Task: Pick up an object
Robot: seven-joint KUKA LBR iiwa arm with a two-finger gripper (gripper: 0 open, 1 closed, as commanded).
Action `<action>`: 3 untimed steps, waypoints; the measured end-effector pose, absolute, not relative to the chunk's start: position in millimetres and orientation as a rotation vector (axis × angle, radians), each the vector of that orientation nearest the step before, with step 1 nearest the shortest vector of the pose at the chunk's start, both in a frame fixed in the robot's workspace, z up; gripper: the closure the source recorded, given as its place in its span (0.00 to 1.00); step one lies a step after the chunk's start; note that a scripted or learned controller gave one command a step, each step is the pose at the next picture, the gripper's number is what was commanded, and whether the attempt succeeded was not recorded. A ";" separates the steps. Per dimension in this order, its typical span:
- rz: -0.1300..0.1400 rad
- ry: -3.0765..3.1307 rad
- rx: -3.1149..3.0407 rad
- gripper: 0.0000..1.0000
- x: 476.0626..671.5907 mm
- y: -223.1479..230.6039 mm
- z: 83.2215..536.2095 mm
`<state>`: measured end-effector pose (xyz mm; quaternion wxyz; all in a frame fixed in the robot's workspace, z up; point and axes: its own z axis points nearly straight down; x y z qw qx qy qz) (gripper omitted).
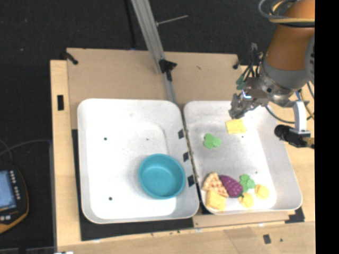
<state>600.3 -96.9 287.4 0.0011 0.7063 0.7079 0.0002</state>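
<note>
Start with the bench (122,73), which carries both bins, then the arm (288,41) reaching in above the right one. You can read the task as barely begun: nothing hangs from the tool (239,108), and every object lies on a bin floor, so the grasp and the lift are all left to do.

The left bin (100,120) sits well off to the tool's far side, across the divider, and holds a blue bowl (160,175), upright, near its front. The right bin (275,157) lies directly under the tool. Just below the tool tip, close enough that it may be touching, lies a yellow block (235,126); treat it as the likeliest target. A little further toward the divider from the tool is a small green piece (212,141). Well away from the tool, in the bin's front corner, a cluster is packed together: a waffle-patterned piece (212,182), a purple piece (230,184) beside it, a second green piece (247,181), and small yellow pieces (253,194).

As for the tool itself, its fingers blur into dark clutter at this angle, so I cannot tell whether it is released or clenched; you should only trust that no object appears between them.
</note>
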 end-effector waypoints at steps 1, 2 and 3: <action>0.001 2.223 2.218 1.00 595.3 -46.1 289.5; 0.001 2.223 2.218 1.00 584.5 10.4 276.0; 0.001 2.224 2.218 1.00 569.9 58.0 275.2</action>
